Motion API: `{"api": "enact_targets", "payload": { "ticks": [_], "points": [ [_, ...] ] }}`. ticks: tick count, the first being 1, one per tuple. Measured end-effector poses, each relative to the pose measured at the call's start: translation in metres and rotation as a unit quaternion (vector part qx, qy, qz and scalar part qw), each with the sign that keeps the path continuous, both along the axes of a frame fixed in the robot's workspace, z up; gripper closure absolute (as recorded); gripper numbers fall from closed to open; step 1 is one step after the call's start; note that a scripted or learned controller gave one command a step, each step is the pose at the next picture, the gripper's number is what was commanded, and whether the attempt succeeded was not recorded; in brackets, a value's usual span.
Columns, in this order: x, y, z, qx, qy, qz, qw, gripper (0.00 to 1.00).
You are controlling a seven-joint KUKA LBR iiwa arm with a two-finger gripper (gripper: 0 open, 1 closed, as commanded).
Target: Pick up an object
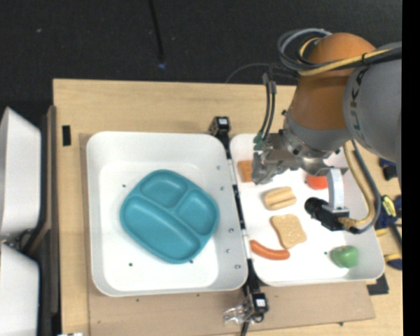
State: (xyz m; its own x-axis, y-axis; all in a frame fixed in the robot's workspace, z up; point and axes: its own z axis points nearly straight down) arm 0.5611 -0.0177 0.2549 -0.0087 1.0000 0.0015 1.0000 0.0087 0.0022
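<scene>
Wooden bench (70, 103) under me carries two white bins side by side. Left bin (101, 257) holds a teal divided plate (169, 215). My pincer (260, 177) hangs low over the right bin (315, 275), near its upper left corner, just beside an orange block (244, 171). Below it lie a bread roll (278, 198), a toast slice (289, 230), a sausage (269, 251) and a green fruit (345, 256).

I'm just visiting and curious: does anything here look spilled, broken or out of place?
Nothing stands out. The blue divided plate lies slightly askew in the left bin; toy foods lie scattered in the right bin.
</scene>
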Motion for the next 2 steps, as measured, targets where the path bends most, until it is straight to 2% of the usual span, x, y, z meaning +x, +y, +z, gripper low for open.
{"api": "enact_targets", "payload": {
  "ticks": [1,2],
  "points": [
    [0.005,0.048,0.0,-0.0002,0.0,-0.001,1.0,1.0],
    [-0.007,0.1,-0.016,-0.0009,0.001,-0.001,1.0,1.0]
  ]
}}
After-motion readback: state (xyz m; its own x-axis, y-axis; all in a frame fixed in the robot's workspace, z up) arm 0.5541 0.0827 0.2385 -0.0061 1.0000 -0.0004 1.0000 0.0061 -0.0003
